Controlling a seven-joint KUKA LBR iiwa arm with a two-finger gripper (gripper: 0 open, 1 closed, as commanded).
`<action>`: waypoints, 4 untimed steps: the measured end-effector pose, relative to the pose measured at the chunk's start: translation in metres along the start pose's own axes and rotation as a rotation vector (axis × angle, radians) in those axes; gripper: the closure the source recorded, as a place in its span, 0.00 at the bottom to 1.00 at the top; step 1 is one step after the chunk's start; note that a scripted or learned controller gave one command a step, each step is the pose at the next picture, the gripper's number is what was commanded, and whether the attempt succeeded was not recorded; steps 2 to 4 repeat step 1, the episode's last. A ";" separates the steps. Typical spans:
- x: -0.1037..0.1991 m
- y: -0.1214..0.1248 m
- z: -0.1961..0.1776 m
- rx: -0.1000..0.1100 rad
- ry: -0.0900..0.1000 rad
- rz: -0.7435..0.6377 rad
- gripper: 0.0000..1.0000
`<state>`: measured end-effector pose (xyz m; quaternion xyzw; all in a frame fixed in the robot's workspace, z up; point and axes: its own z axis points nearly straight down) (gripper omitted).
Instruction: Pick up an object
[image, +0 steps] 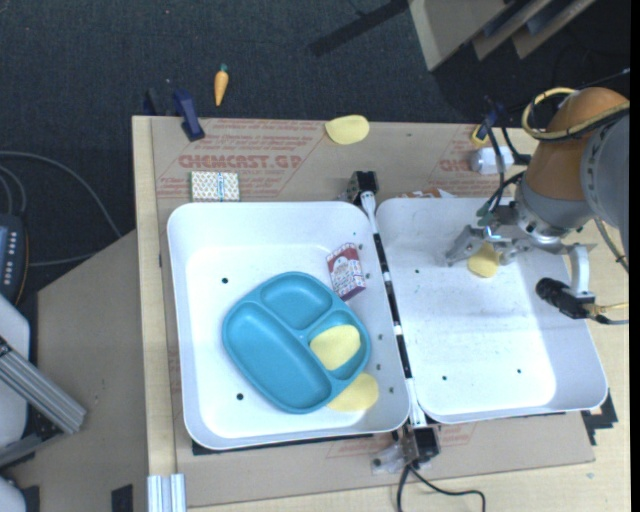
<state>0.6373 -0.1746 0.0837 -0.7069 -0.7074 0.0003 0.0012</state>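
You have two white bins side by side on the bench. The left bin (200, 250) carries a blue divided tray (285, 345), lying at a slant. One yellow piece (336, 345) sits in the tray's right-hand compartment; a second yellow piece (355, 394) lies on the bin floor, touching the tray's lower right edge. A small red-and-white packet (346, 271) lies just above the tray, near the divider between the bins.

Outside the bins, on the bench board: a patterned packet (215, 185) beyond the left bin's far edge, a blue clip (186, 115) at the far left corner, and a yellow disc-shaped piece (347, 129) along the far edge. A small orange carrot-like item (220, 86) lies off the board on the dark floor.

The right bin (480, 380) holds one small yellow object (484, 265), in its far half towards the right side. Nothing else lies close to it.

The gripper (484, 243) is down over that object. Its grey fingers (461, 246) are spread wide to either side. The yellow object sits just at the near side of the fingers, touching or nearly so; you cannot tell that it is gripped.
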 end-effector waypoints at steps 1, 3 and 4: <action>-0.050 -0.008 -0.064 -0.006 -0.004 0.001 0.00; -0.050 -0.008 -0.064 -0.006 -0.004 0.001 0.00; -0.050 -0.008 -0.064 -0.006 -0.004 0.001 0.00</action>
